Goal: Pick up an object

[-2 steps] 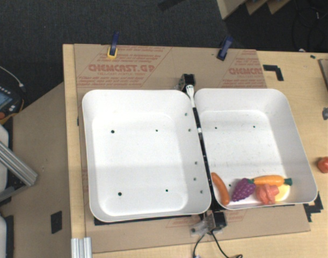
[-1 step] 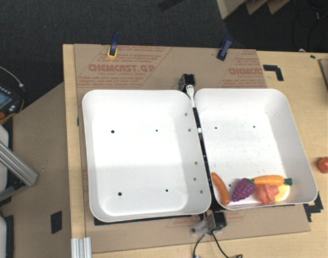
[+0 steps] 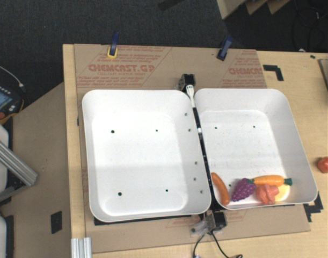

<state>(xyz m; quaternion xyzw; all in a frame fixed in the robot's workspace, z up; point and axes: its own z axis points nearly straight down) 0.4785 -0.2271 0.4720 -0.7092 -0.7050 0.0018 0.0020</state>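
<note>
Clustering along the near wall of the right-hand shallow white plastic bin [image 3: 249, 106] are small toy foods: an orange sausage-shaped piece [image 3: 220, 188], a purple bunch of plastic grapes [image 3: 243, 190], an orange carrot with a green tip [image 3: 271, 180], a reddish lumpy piece [image 3: 266, 193] and a pale yellow piece [image 3: 282, 194]. All look light, stiff and rather slick. The sausage lies slightly apart, so pinching across its narrow middle seems easiest. The gripper's state cannot be told.

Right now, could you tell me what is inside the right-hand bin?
The right-hand bin holds toy food along its near edge: sausage, purple grapes, carrot, red piece. A yellow item is partly covered, so unidentifiable.
</note>
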